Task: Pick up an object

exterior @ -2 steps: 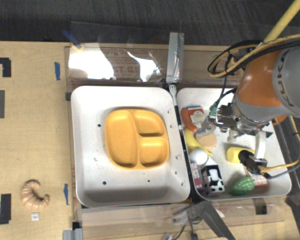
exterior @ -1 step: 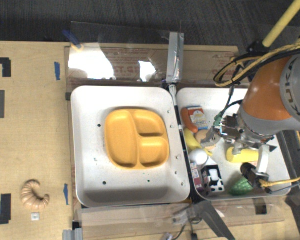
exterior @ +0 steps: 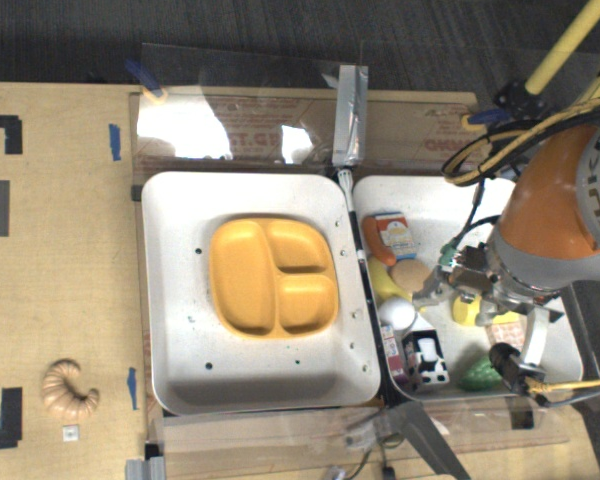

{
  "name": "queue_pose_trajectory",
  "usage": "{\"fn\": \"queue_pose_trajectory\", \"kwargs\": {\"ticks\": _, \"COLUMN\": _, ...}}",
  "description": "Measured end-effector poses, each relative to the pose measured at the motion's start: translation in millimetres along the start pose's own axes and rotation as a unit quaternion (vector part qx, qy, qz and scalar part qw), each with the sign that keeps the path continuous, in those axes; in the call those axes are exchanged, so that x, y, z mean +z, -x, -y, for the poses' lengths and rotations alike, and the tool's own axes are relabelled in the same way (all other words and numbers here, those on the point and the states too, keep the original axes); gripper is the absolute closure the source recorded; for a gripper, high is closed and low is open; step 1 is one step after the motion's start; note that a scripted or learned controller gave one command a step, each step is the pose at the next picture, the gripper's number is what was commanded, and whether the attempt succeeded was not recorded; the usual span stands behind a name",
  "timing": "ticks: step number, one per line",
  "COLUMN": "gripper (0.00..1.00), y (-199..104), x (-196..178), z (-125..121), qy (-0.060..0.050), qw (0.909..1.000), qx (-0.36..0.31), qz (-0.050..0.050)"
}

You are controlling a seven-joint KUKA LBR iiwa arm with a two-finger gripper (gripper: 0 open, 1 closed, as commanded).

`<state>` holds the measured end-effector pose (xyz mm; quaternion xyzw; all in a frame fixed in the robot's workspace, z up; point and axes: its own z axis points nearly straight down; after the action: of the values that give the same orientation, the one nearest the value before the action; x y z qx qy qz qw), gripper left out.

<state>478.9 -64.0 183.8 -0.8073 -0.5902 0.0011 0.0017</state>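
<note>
While the arm (exterior: 555, 203) hangs over the right bin (exterior: 450, 190), its gripper (exterior: 477, 293) sits low among the clutter; whether it is open or closed cannot be told. Beside it lie an orange carton (exterior: 392, 236), a white egg (exterior: 397, 315), a green toy (exterior: 478, 373). A yellow divided plate (exterior: 273, 275) fills the left bin (exterior: 170, 268).

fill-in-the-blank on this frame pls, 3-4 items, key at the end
1. The yellow divided tray lies in the ____ bin of the camera view.
2. The tray has ____ compartments.
3. The tan croissant-shaped toy lies on the ____, outside both bins.
4. The arm's band above the wrist is ____.

Missing words: left; three; bench; orange
</note>
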Motion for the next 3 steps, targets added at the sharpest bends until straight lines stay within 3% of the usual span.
{"fn": "queue_pose_trajectory", "kwargs": {"ticks": 1, "gripper": 0.00, "y": 39.0, "x": 84.3, "z": -14.5, "qy": 0.004, "qw": 0.9999, "qx": -0.017, "qz": -0.001}}
{"fn": "queue_pose_trajectory", "kwargs": {"ticks": 2, "gripper": 1.00, "y": 37.7, "x": 73.4, "z": -15.8, "qy": 0.006, "qw": 0.9998, "qx": -0.017, "qz": -0.002}}
{"fn": "queue_pose_trajectory", "kwargs": {"ticks": 3, "gripper": 1.00, "y": -12.5, "x": -104.6, "z": -45.6, "qy": 0.002, "qw": 0.9750, "qx": 0.222, "qz": 0.000}}
